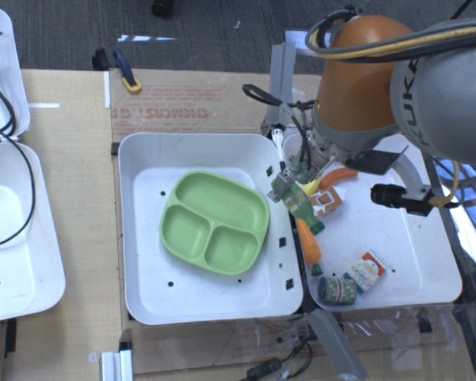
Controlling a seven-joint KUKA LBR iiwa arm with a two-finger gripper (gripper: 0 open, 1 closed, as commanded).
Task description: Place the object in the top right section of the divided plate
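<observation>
Jaws of the grey gripper [289, 182] grasp a small green packet [300, 202] right over the wall between both white bins [289, 236]. Left of them lies the light green divided plate [214, 222], with open room around. Just below them sit an orange carrot [308, 243] and other toy foods.

Red reversed print on cardboard sheet [174, 105], "UK" on arm [428, 86]

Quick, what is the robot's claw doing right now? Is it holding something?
Gripper: low over the edge between the two bins, beside the green packet; whether it grips anything cannot be told.
</observation>
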